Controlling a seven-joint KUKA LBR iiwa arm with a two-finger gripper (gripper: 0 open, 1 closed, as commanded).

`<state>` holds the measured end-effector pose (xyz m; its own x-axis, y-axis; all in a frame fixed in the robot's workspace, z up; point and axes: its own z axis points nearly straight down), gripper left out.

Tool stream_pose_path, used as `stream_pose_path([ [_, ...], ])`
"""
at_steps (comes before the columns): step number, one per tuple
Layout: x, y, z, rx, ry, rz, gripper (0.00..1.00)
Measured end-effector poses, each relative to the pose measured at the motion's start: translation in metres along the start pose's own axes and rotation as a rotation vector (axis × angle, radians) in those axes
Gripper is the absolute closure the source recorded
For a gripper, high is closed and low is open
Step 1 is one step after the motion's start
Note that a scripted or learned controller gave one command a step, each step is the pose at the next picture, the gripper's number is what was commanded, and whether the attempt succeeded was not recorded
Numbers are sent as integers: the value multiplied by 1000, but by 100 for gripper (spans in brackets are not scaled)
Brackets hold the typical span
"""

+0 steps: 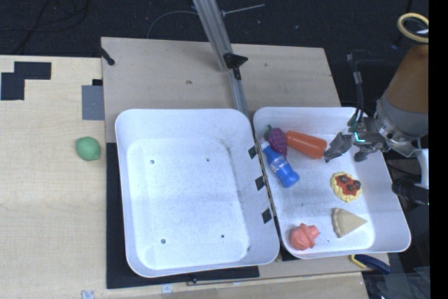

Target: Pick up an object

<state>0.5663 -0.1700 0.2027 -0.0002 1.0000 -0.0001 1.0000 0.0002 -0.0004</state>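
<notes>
One gripper: gripper [348, 148] is hovering over the upper right part of the right bin [392, 231], fingers spreading apart, nothing sitting between them.
Fingers: one dark finger [337, 148] is pointing left toward the orange piece, the other is angling down toward the bin's right side.
Arm: grey arm [404, 115] with an orange band is reaching in from the right, above the bin's right rim.
Nearest object: orange carrot-like toy [306, 143] is lying just left of the gripper, its right end near the finger tip; touching or not, cannot tell.
Purple object: purple grape-like toy [278, 140] is lying against the carrot's left end, near the bin's left wall.
Blue object: blue bottle [283, 169] is lying tilted just below the purple piece.
Yellow object: small pizza-like toy [346, 186] is lying below the gripper, apart from it.
Tan object: tan wedge [346, 222] is lying near the bin's lower edge.
Pink object: pink-red lump [303, 237] is lying left of the wedge, at the lower left of the bin.
Left bin: left bin [140, 129] is sitting beside the right bin, rims touching.
Outside: green ball [88, 148] is resting on the bench [42, 185], well left of both bins.
</notes>
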Motion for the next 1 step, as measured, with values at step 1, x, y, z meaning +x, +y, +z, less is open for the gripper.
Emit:
stream_pose_path([
  [1,0,0,0,0,0,0,0],
])
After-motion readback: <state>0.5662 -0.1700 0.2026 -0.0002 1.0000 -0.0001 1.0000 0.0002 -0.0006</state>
